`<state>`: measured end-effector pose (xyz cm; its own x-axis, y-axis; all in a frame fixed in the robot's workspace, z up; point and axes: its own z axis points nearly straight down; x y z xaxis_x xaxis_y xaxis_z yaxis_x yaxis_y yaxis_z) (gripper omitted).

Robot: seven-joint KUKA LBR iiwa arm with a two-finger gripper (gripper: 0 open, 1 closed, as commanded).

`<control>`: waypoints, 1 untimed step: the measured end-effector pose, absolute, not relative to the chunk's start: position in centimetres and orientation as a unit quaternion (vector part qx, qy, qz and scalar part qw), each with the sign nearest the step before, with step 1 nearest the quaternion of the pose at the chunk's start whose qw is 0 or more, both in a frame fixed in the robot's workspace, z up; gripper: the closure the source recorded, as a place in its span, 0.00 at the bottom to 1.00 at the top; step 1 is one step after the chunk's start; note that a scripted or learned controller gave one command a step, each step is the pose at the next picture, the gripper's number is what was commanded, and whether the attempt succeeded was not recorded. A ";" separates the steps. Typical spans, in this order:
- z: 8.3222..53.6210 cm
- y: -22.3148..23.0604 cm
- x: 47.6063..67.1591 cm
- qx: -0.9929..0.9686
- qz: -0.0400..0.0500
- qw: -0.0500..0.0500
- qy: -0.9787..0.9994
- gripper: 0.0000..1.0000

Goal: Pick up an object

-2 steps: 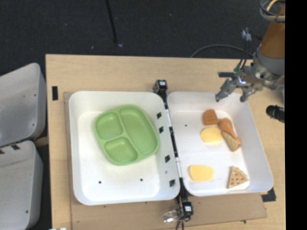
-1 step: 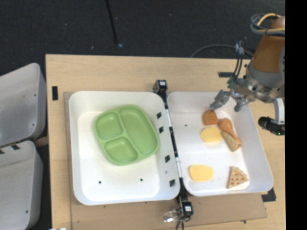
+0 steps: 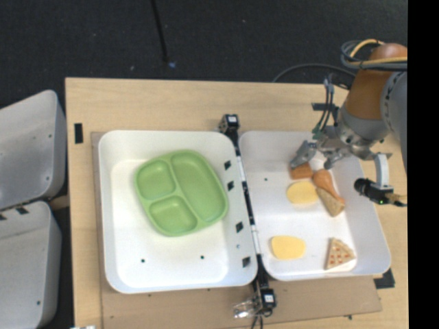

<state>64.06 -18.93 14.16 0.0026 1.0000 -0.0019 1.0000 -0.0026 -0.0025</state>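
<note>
The right bin (image 3: pixel 274 153) holds several toy foods: an orange carrot-like piece (image 3: pixel 324 179) with a tan piece (image 3: pixel 332 201) under it, a pale yellow round piece (image 3: pixel 302 194), a yellow oval piece (image 3: pixel 287 247) and a pizza-like wedge (image 3: pixel 339 254). My gripper (image 3: pixel 315 156) hangs at the bin's far right part, its fingers spread open just above the orange piece. Nothing shows between the fingers.
The left bin (image 3: pixel 120 252) holds a green divided plate (image 3: pixel 181 192). A black hinge strip (image 3: pixel 241 197) runs between the bins. Cables (image 3: pixel 302 70) loop behind the arm at the back right. White chairs (image 3: pixel 27 156) stand left of the bench.
</note>
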 end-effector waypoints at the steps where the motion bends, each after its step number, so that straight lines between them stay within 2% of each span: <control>1: 15.6 -19.0 64.2 -0.708 -0.001 -0.003 -0.706 1.00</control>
